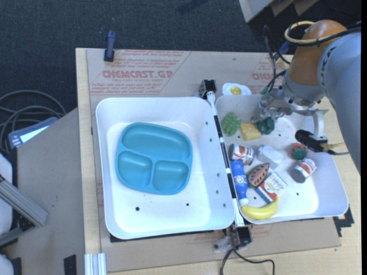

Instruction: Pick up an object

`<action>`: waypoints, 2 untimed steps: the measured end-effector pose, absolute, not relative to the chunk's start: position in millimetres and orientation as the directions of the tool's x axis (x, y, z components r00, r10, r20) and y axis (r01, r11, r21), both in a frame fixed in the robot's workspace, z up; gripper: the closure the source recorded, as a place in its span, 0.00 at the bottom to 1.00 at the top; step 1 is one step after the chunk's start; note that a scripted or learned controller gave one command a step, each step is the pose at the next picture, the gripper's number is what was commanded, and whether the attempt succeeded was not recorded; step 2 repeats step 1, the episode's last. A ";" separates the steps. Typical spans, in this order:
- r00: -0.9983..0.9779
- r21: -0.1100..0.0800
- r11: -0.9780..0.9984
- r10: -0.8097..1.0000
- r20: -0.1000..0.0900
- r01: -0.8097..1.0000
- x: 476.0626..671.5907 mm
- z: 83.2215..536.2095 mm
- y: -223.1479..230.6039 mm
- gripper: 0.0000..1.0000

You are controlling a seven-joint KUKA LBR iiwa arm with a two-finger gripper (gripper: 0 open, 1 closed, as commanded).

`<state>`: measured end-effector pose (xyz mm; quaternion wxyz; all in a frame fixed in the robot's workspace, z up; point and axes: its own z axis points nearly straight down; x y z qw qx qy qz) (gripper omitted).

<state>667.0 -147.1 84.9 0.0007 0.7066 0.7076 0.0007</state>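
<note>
Grey arm's tool (267, 114), grip state indiscernible, hangs in the right white bin (330, 195); we log a dark green rounded object (265, 125) directly beneath, yellow block (250, 132) just left.

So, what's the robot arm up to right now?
Gripper low in right bin, over dark green toy. Grasp unconfirmed. Yellow block crowds alongside.

Below me, the smooth blue plastic tray (153, 157) looks matt, the white plastic bins (114, 199) shine, and the brown cardboard sheet (143, 73) looks dull.
</note>
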 end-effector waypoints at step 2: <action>-0.002 0.001 0.002 1.000 0.001 1.000 618.1 185.9 -86.6 1.00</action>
